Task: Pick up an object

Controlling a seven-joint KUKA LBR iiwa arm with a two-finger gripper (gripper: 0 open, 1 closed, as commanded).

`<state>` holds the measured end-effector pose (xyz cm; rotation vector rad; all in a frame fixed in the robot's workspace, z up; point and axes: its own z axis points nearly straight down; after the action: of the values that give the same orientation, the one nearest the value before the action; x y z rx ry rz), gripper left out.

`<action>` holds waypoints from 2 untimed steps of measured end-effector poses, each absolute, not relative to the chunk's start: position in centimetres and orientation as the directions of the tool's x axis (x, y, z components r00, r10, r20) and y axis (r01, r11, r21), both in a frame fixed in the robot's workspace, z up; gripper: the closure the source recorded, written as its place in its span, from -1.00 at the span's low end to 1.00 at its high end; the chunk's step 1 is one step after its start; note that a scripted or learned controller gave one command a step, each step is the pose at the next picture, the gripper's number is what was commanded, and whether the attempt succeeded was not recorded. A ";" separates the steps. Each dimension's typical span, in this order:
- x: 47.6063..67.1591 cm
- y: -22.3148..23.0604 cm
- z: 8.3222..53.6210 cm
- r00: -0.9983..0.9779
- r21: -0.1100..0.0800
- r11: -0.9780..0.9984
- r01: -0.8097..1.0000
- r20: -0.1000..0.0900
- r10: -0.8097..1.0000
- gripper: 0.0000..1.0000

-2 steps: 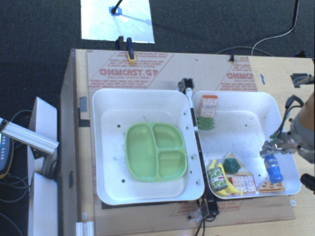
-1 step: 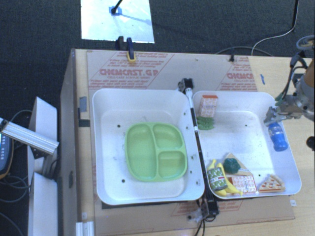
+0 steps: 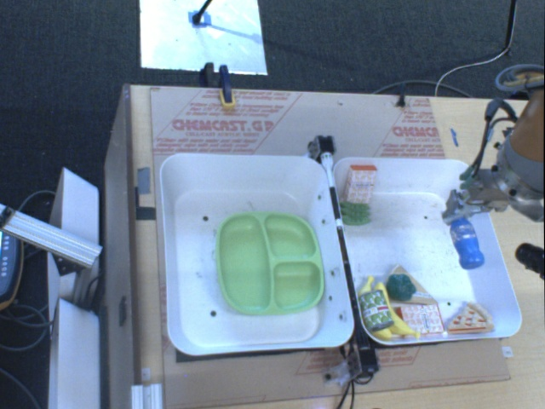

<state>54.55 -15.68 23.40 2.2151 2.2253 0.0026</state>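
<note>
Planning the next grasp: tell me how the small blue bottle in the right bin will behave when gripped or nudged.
The blue bottle lies on its side on the right bin floor, so a nudge would probably roll it. It looks like small smooth plastic: likely light, and its round body may slip.

Tray (image 3: 271,262) in L bin (image 3: 183,228); bottle (image 3: 466,244) in R bin (image 3: 502,301).

Robotics lab test bench

Two white bins (image 3: 255,177) sit on a protective-film-covered board (image 3: 281,122) over dark carpet (image 3: 68,49), with loose cables (image 3: 477,62) and clamps (image 3: 223,82).
</note>
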 end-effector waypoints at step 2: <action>58.4 -14.2 15.0 -0.002 -0.001 0.002 1.000 -0.001 1.000 1.00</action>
<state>58.40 -14.22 15.00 2.2197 2.2233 -0.0013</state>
